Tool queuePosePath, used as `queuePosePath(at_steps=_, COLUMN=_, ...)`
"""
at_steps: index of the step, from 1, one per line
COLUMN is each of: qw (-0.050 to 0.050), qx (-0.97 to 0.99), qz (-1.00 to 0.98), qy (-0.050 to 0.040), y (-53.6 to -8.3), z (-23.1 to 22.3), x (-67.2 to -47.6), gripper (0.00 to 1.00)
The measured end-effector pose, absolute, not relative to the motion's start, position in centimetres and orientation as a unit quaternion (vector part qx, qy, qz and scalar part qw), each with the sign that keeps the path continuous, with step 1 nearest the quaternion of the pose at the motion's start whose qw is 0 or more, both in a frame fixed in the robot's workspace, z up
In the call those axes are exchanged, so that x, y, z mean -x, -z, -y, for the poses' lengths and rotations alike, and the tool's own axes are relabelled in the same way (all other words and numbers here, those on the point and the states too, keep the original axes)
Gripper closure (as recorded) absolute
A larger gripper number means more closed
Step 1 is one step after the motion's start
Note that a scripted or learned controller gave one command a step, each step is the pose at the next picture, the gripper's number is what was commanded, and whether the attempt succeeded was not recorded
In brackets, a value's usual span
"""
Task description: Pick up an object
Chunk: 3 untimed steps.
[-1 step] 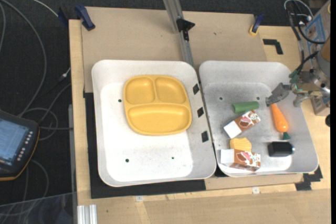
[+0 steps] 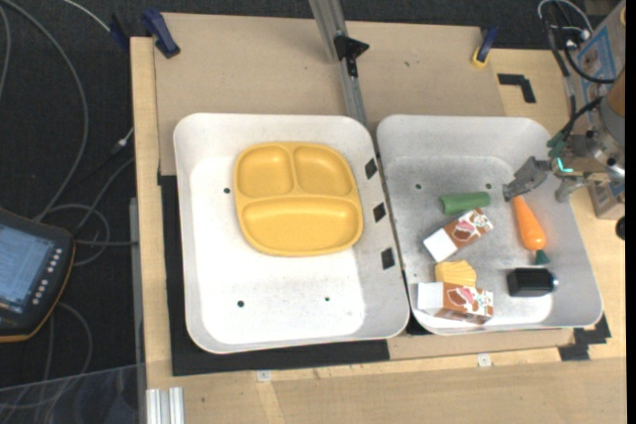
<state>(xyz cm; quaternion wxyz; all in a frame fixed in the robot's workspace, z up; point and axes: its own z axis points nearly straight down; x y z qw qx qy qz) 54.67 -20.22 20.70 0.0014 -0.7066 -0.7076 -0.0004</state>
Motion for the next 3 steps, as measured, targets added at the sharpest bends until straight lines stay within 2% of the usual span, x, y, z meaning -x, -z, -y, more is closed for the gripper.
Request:
queuePosePath(at_steps=1, qw=0.003, qx=0.707, qz=0.707, qy=-0.0013, y=-15.2, z=21.1, x=-54.3, gripper=0.00)
queuePosePath(at_steps=2, qw=-0.005, qx=0.707, qz=0.707, qy=0.0036, y=-10.8, z=21.3, x=-54.7, gripper=0.00)
queuePosePath(at_steps=3, qw=-0.006, qx=0.707, qz=0.707, qy=0.0049, y=-12.0, z=21.2, x=-54.8, gripper=1.00)
